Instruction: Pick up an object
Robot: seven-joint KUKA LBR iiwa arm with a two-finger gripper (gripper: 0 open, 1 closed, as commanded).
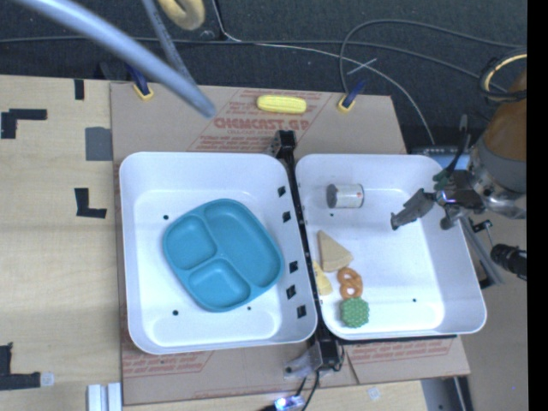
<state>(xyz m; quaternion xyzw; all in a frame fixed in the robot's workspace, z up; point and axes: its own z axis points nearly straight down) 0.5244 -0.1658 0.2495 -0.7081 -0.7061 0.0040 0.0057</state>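
With nothing between its spread fingers, the tool (425,209) is hovering at the right bin's (458,315) right wall, needing to reach left toward the small grey cylinder (346,196) near the bin's far-left corner

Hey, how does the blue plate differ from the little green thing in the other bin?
The blue plate is far larger than the green thing. The plate is flat with three compartments; the green thing is a small rounded lump with a bumpy surface. The plate lies alone in the left bin, while the green thing sits in the right bin just below a pretzel. Both rest on white bin floors.
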